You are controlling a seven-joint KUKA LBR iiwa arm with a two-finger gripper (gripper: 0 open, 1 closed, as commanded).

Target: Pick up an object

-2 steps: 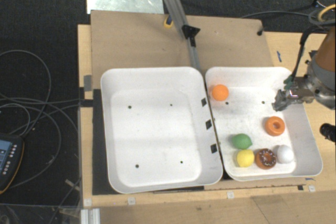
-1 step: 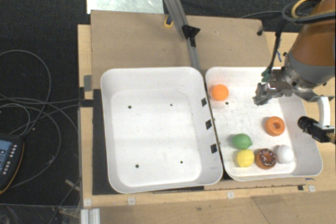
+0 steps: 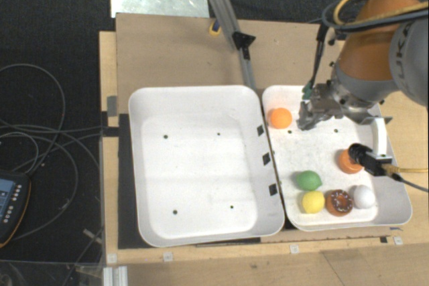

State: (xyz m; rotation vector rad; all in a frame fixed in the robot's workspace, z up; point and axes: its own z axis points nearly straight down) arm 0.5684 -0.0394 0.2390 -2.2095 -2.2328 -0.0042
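Over the far-left corner of the right bin (image 3: pixel 402 211), the tool (image 3: pixel 307 118) hangs low, just beside an orange ball (image 3: pixel 280 118) that lies against the bin's left wall near its far edge. The dark tool tip points down toward the bin floor to the ball's right; whether it is spread wide or drawn narrow I cannot tell from this slant, and nothing shows gripped in it. The step in hand looks like the approach: the arm (image 3: pixel 379 43) is brought in from the right and lowered near a target, with no object taken yet.

The other candidates sit well apart from the tool. An orange piece (image 3: pixel 346 163) lies toward the bin's right side, partly behind a black fitting on the arm. Along the near edge a green ball (image 3: pixel 308 179) sits above a yellow ball (image 3: pixel 312 201), with a brown doughnut (image 3: pixel 339 202) just beside the yellow one and a white ball (image 3: pixel 364 197) next to that, toward the near-right corner. The left bin (image 3: pixel 141 144) lies alongside on the tabletop (image 3: pixel 167 50).

If the orange ball is the target, the next move calls for a small shift left to centre over it, then a straight drop. The ball is round and close to the wall, so I judge it may roll off or leave little room on that side.
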